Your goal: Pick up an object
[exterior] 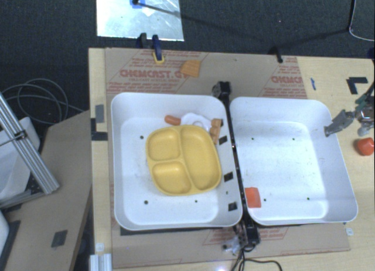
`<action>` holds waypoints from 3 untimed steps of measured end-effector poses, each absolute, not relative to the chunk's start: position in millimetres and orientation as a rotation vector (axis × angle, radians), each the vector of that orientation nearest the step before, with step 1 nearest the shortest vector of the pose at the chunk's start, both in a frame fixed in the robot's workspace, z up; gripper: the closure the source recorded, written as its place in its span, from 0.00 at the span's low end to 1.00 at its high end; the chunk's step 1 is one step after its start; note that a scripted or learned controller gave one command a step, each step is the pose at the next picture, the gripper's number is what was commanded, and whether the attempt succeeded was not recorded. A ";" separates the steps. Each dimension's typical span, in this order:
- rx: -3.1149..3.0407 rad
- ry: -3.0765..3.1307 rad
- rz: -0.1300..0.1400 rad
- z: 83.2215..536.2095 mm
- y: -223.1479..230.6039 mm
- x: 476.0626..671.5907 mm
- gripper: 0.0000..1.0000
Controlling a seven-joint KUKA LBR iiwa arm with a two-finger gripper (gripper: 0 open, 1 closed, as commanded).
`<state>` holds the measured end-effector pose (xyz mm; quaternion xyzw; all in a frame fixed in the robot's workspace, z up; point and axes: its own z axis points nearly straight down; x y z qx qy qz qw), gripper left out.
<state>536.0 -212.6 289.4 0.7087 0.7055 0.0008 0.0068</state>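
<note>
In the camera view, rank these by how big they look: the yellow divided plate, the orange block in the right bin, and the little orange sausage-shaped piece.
1. Yellow divided plate, by far.
2. Orange block.
3. Orange sausage-shaped piece, close to the block in size, so that order is unsure.

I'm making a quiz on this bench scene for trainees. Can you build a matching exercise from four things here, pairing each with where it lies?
Things:
1. yellow three-compartment plastic plate
2. small orange block
3. small orange sausage-shaped piece
4. tan cork-like piece

Places:
A. on the cardboard above the bins
B. middle of the left white bin
C. near-left corner of the right white bin
D. in the left bin, just beyond the plate's far edge

Pairs: 1-B, 2-C, 3-D, 4-A
</note>
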 end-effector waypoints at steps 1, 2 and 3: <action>2.202 2.221 0.016 426.6 -160.9 486.3 0.00; 2.222 2.216 -0.001 404.4 -209.2 486.2 0.00; 2.215 2.222 0.002 405.2 -206.7 486.8 0.00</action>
